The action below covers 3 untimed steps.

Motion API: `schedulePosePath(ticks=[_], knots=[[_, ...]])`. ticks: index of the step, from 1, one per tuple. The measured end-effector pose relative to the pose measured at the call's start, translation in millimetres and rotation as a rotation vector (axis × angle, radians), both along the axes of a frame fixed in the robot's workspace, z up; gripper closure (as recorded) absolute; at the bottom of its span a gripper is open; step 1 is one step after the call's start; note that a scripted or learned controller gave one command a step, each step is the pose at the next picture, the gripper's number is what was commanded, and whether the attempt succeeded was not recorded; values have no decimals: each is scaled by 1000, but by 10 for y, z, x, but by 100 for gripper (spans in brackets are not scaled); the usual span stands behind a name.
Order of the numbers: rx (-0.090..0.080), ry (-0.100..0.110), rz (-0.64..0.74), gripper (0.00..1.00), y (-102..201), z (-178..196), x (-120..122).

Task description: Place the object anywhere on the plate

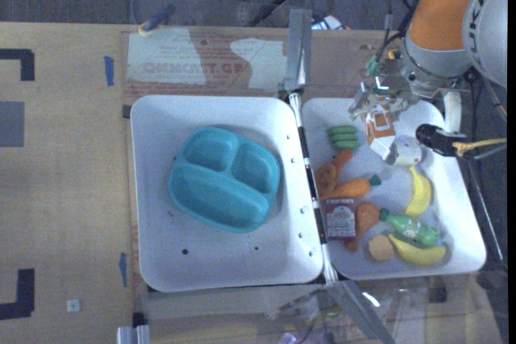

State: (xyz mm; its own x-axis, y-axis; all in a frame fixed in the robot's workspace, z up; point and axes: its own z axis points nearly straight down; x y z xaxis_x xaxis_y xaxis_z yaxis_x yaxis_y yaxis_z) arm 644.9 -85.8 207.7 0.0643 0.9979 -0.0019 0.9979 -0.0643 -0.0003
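Blue plate (224, 177) sits in the left bin (153, 254); your gripper (377, 102) hangs over the right bin (472, 246), just above a small orange-and-white carton (380, 127). Whether it grips that carton you cannot tell from here. Confirm the hold, lift clear of the green beans (344, 137) and carrot (348, 188), then cross the divider (310, 189) before lowering onto the plate.

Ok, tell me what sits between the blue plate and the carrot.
In the camera view, bare white bin floor, the two bins' rims, then the carrot; the plate lies in the left bin.
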Motion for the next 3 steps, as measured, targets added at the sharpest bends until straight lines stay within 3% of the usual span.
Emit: schedulePosePath(ticks=[1,2,3], knots=[[2,-2,-251,100,1180,-230,217],[3,3,-71,100,1634,79,-413],[3,3,-72,0,1631,82,-411]])
